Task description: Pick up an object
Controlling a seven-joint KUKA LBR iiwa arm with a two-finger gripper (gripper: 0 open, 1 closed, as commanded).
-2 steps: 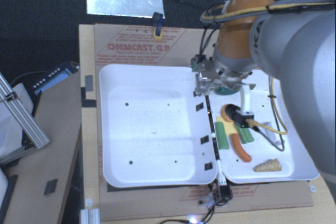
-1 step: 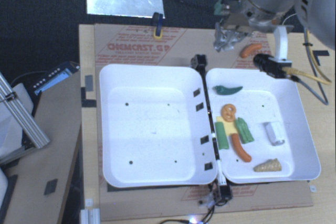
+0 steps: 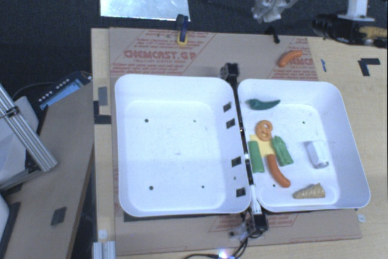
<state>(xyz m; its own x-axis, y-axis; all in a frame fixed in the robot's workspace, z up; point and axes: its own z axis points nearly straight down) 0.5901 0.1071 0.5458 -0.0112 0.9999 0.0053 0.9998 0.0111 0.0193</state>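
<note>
Camera view from above: two white bins are being shown side by side on the worktop (image 3: 182, 230). The left bin (image 3: 176, 142) is lying beside the right bin (image 3: 339, 130), and the objects are being carried in the right one. A dark green pepper-like piece (image 3: 262, 104) is seen near its far rim. Below it, an orange ring (image 3: 264, 128) is resting just above a yellow block (image 3: 262, 141), with two green pieces (image 3: 256, 156) (image 3: 282, 151) flanking an orange sausage shape (image 3: 279, 171). A white-grey cylinder (image 3: 316, 153) is lying toward the right wall, and a tan cone-like piece (image 3: 309, 192) is lying near the front rim. Another orange sausage (image 3: 290, 58) is lying outside the bins, on the board beyond them. The gripper (image 3: 271, 2) is being held high beyond the far edge, well apart from the bins; whether it is open or closed cannot be told.
</note>
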